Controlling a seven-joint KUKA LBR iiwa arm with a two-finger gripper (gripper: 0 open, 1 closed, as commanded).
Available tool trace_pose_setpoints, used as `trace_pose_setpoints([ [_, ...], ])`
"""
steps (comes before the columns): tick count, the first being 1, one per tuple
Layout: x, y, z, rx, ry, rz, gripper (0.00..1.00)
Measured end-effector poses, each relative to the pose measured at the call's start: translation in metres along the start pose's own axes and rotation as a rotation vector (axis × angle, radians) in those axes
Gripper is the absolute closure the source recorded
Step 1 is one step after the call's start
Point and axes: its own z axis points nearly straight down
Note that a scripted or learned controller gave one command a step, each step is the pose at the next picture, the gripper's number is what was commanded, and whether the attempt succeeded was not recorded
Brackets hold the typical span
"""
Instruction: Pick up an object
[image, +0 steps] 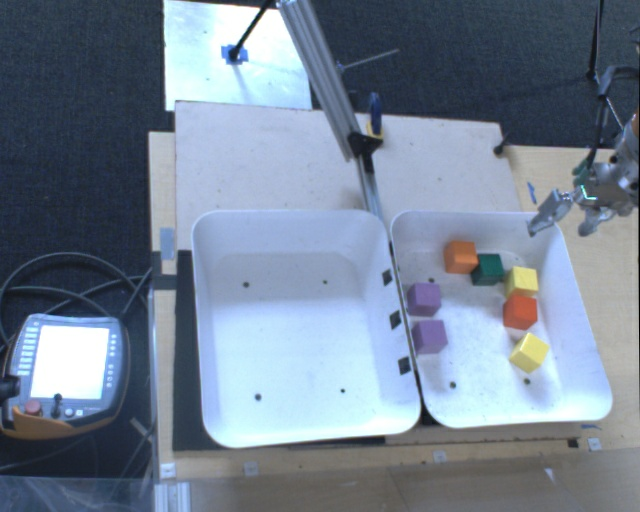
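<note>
The gripper (567, 213), fingers spread and holding nothing, hovers over the right bin's (590, 330) far right corner, with the yellow block (522, 279) nearest, toward the bin's middle.

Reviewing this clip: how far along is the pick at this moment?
Nothing looks picked. The gripper hangs open above the right bin's far right corner, holding nothing. All seven blocks, including the nearest yellow block, lie in that bin. Descent, grasp and lift remain.

Seven small blocks in the right bin (580, 330): orange cube (460, 256) touching green cube (489, 269), yellow cube (522, 280) above red-orange cube (519, 311), tilted yellow cube (529, 351), two purple cubes (424, 297) (430, 335) near the left wall.
</note>
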Motion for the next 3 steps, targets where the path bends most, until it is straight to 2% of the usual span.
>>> trace_pose_setpoints([
  [1, 0.000, 0.001, -0.003, -0.003, -0.002, -0.001, 0.00],
  [2, 0.000, 0.000, 0.060, 0.001, 0.000, 0.001, 0.00],
  [3, 0.009, -0.003, 0.106, 0.000, 0.000, 0.000, 0.00],
])
